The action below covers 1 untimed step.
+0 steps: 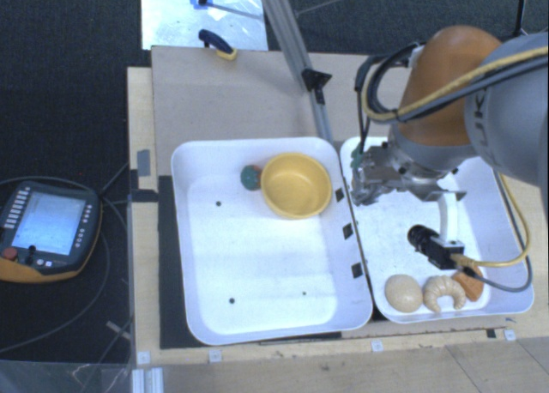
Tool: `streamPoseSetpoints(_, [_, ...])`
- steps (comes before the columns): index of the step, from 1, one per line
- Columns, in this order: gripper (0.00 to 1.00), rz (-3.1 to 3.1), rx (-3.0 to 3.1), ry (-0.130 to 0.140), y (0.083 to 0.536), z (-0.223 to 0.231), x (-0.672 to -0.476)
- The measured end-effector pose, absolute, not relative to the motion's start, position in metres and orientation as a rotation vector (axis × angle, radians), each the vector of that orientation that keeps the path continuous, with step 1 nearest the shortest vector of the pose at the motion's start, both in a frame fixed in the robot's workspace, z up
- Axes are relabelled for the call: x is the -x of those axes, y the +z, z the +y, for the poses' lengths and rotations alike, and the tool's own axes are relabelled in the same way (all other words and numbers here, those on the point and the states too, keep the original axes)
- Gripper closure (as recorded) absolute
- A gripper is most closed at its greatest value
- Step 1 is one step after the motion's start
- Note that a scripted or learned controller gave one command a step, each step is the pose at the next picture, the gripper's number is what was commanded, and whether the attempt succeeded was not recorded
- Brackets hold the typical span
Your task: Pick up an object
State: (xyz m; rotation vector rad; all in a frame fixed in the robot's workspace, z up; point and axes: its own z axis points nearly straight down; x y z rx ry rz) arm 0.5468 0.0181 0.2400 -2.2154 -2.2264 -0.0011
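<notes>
My gripper (367,184) hangs low over the far left part of the right bin (504,211), close to the wall between the two bins. The grey wrist and orange band cover it from above, and nothing shows in its grasp. At the near edge of that bin lie a pale round bun-like piece (403,293), a croissant (444,291) and a small orange piece (469,285), all well in front of the gripper. In the left bin (257,297) a yellow bowl (296,185) stands upright at the far right, with a small dark green ball (250,178) touching its left side.
A black connector (431,247) with a yellow cable hangs from the arm over the right bin. A slanted metal pole (292,35) crosses the bench behind the bins. A teach pendant (47,228) lies on the floor at the left.
</notes>
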Motion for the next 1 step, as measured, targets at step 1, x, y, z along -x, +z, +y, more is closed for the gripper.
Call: streamPoseSetpoints(1, [1.0, -2.225, 2.217, -0.001, 0.2278, 0.067, -0.5442])
